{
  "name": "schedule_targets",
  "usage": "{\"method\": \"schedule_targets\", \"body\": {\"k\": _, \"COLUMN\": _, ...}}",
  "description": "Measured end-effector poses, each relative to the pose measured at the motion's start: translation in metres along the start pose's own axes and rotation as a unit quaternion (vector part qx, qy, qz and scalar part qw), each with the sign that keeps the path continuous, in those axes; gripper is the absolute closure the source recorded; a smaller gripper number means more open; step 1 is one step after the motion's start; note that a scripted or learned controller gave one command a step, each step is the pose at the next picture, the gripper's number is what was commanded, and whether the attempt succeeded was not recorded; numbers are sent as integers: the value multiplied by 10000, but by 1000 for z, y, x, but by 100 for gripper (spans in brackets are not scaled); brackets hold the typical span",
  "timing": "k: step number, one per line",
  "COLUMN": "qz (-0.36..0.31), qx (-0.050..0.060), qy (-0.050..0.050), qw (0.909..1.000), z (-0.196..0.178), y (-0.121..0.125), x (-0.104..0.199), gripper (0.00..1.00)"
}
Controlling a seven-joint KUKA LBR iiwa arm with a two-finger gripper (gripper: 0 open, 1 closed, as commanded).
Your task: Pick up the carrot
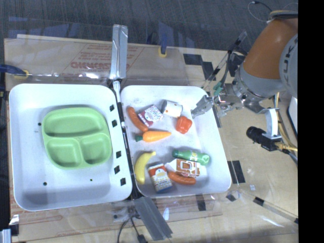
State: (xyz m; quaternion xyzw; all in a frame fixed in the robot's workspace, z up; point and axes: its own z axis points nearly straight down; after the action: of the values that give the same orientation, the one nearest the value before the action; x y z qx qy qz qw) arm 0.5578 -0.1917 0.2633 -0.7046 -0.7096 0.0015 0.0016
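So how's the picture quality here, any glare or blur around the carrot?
Camera view: even, soft light; the carrot is fairly sharp with only a faint shadow. Mild sheen on the right bin rim. The claw looks slightly soft and grainy.

The carrot [156, 134] is orange with a green stub, lying in the white right bin [215, 138] beside a yellow banana [142, 165] at seven o'clock. At nine o'clock, the white left bin [20, 151] carries a light green divided plate [76, 136]. A green bottle [191, 157] lies at four o'clock of the carrot.
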Motion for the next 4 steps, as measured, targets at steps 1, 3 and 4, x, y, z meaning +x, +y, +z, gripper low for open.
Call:
{"method": "schedule_targets", "body": {"k": 1, "qz": 501, "qx": 8, "qy": 5, "qw": 9987, "z": 60, "y": 38, "x": 65, "gripper": 0}}
{"method": "schedule_targets", "body": {"k": 3, "qz": -1137, "qx": 11, "qy": 4, "qw": 9935, "z": 73, "y": -1, "x": 156, "gripper": 0}}
{"method": "schedule_targets", "body": {"k": 4, "qz": -1797, "qx": 3, "qy": 2, "qw": 9837, "z": 73, "y": -30, "x": 135, "gripper": 0}}
